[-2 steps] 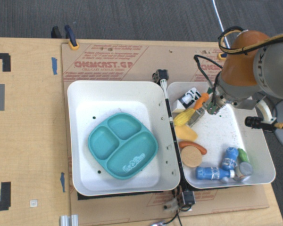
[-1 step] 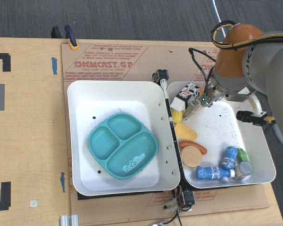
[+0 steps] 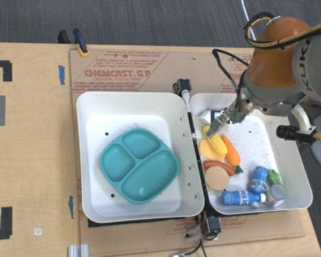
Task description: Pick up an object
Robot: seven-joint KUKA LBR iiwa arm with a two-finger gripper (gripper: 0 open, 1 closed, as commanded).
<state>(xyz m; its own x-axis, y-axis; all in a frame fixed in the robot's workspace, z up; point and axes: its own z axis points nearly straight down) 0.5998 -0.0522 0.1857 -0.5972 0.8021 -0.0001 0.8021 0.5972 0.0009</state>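
The right bin (image 3: 289, 143) holds a pile of toy food. A yellow corn cob (image 3: 217, 143) lies on a yellow piece (image 3: 207, 151), with an orange carrot (image 3: 232, 152) beside it. A red sausage (image 3: 220, 166) and a round tan cookie (image 3: 218, 180) sit in front of them. Two blue bottles (image 3: 259, 178) (image 3: 239, 198), a green piece (image 3: 274, 176) and a grey piece (image 3: 278, 193) lie at the front right. My gripper (image 3: 220, 123) hangs low at the back left of this bin, its tip just above the far end of the corn cob.
The left bin (image 3: 91, 116) holds a teal divided plate (image 3: 139, 165). A black clamp (image 3: 182, 85) sits at the top of the wall between the bins. The arm's orange band (image 3: 275, 52) and a black side knob (image 3: 289, 133) overhang the right bin's back right.
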